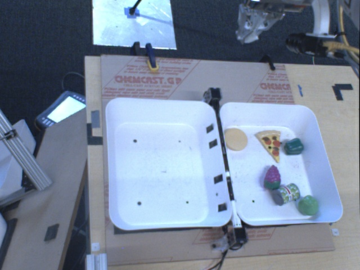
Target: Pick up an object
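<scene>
Largest first: a brown bench board [185, 77] printed with red lettering, bearing two shallow white bins side by side. Left bin [160, 162] with a bare floor marked by a few small dark dots. Right bin [315, 128] holding all the loose pieces, joined to its neighbour along a dark clipped seam [222, 162].

Above the board, at the top edge: the grey arm, cut off by the frame, with only its lower part and a white link visible. Gripper [249, 31] hanging over the dark floor beyond the far edge of the board, well apart from both bins and touching nothing. Nothing seen between its fingers. Too blurred and pale to tell how far apart they stand; cannot tell open from closed.

Top left: a shiny metal sheet [134, 16] on the dark floor, with a thin black rod slanting across it.

Inside the right bin, by size: a yellow pizza slice [270, 141] near the far wall, point towards the camera; just beside it on the left, a round tan cookie [235, 139]; a purple bunch of grapes [272, 176] near the middle; a small can [287, 193] lying on its side, touching or nearly touching the grapes; a light green lump [307, 205] by the near right corner, shape hard to make out; a dark green piece [293, 147] right of the pizza, kind unclear.
</scene>
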`<move>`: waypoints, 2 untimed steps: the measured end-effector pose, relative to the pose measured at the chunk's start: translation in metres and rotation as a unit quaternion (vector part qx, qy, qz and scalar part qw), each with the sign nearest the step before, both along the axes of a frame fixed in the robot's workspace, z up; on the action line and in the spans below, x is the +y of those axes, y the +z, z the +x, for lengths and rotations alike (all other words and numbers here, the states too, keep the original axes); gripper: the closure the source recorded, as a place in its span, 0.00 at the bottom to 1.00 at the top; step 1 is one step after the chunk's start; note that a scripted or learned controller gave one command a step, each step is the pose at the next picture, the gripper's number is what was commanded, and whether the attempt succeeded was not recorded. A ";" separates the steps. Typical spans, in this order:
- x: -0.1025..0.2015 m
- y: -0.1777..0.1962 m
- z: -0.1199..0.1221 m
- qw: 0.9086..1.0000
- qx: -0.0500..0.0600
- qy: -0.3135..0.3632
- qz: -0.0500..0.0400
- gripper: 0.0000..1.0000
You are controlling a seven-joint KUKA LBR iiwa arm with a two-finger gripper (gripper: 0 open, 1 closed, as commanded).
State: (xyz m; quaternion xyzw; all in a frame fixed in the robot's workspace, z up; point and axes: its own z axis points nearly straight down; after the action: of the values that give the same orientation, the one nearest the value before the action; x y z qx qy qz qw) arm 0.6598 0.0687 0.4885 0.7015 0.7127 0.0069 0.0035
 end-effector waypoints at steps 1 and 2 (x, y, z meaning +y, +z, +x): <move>0.094 0.051 0.008 1.000 0.003 -0.001 0.000 1.00; 0.165 -0.029 0.007 1.000 0.010 -0.003 -0.002 1.00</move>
State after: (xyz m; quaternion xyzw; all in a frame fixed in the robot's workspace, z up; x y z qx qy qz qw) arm 0.6673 0.2340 0.4597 0.7033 0.7109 -0.0017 -0.0024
